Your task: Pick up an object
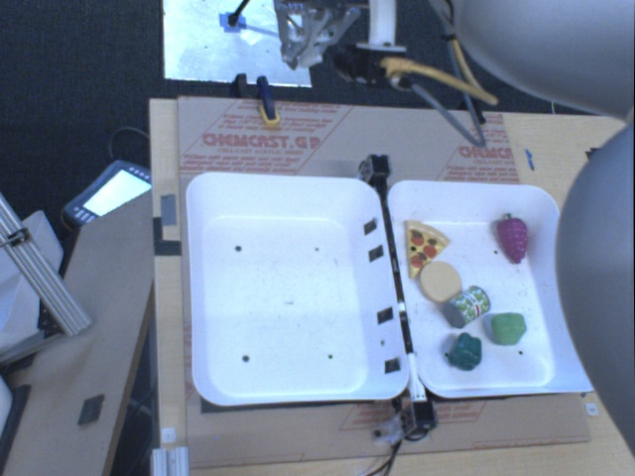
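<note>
Up at the far edge of the scene, the gripper [303,38] hangs above the dark floor and a pale sheet [208,28] beyond the bench, well apart from both bins; whether it is open or closed cannot be told, since its metal parts blur together against the bright sheet. Nothing can be seen between its tips. All the objects lie nearer the camera than the gripper and off toward the arm's side, in the right bin [541,375]. Closest to the gripper of these is a pizza slice [425,245], lying flat near the divider between the bins. Just beyond it, and touching or nearly touching its tip, sits a round tan disc [441,281]. Next to that disc, farther from the gripper, a small can [467,305] lies on its side. A dark green piece [463,351] rests farther on, and a lighter green lump [508,328] sits just beside the can toward the arm. A purple berry-like fruit [512,238] lies apart from the others, by the bin's far right corner. The left bin [198,296] sits almost straight below the gripper, toward the camera. A yellow-handled clamp [268,107] stands on the cardboard [327,132] just under the gripper.
</note>
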